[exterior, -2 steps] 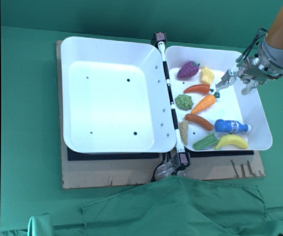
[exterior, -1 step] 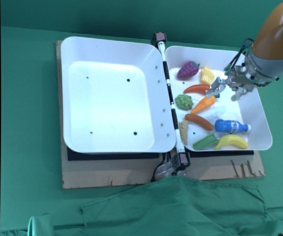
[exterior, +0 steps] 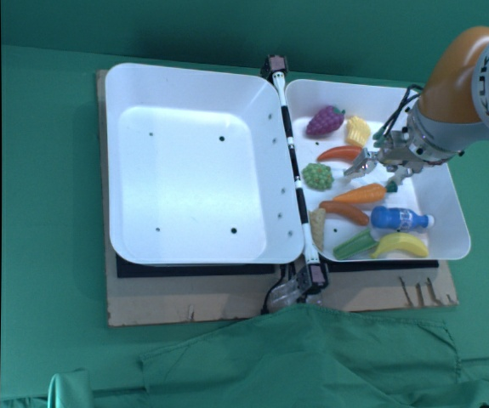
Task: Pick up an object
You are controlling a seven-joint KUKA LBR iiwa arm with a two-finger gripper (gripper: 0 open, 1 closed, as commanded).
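Hovering low over the right bin (exterior: 457, 228), the claw (exterior: 378, 165) appears open and holds nothing, its fingers spread above the carrot (exterior: 359, 195), likely lining up a grasp among the crowded toy food.

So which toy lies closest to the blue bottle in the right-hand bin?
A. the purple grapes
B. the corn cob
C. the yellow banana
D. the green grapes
C: the yellow banana lies just below the blue bottle at the near end of the right bin, nearer than the other three.
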